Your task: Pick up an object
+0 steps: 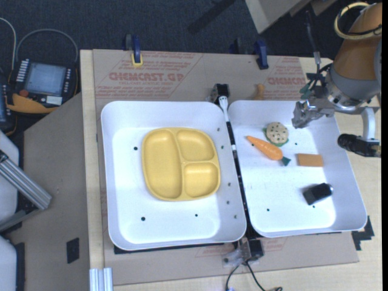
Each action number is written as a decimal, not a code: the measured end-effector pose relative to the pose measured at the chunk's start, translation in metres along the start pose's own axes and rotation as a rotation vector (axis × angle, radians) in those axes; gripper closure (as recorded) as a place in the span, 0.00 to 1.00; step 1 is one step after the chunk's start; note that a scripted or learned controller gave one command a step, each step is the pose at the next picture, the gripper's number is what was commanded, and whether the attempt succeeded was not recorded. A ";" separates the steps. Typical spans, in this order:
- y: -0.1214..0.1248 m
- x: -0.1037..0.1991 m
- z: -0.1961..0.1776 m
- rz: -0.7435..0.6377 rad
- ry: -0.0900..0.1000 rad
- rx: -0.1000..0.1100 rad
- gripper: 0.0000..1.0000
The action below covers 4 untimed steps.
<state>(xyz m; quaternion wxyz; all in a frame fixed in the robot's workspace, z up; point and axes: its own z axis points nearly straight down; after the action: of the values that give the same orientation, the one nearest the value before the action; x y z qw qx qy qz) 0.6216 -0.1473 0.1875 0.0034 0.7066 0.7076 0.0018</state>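
Observation:
The right bin [267, 217] holds an orange carrot [265, 147], a round tan cookie-like disc with dark spots [276, 133], an orange-brown flat block [310, 160] and a black block [317, 193]. A small teal piece [285, 160] lies by the carrot's tip. My gripper [301, 117] hangs over the bin's upper right part, just right of the disc and apart from it. Nothing shows between its fingers.
The left bin [121, 211] holds a yellow divided plate [180, 162]. Two blue clamps [136, 50] stand on the bench's far edge. A black piece [354, 143] of the arm's gear juts over the right bin's right rim.

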 end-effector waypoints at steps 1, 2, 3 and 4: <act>0.002 0.000 -0.050 0.000 0.000 -0.001 1.00; -0.008 0.060 -0.052 -0.005 0.005 0.009 1.00; -0.021 0.117 -0.058 -0.005 0.006 0.009 1.00; -0.043 0.166 -0.063 -0.004 0.005 0.010 1.00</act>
<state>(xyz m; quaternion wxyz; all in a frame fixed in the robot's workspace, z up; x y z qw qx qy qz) 0.5778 0.0188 0.2501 -0.0020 0.7051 0.7091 0.0002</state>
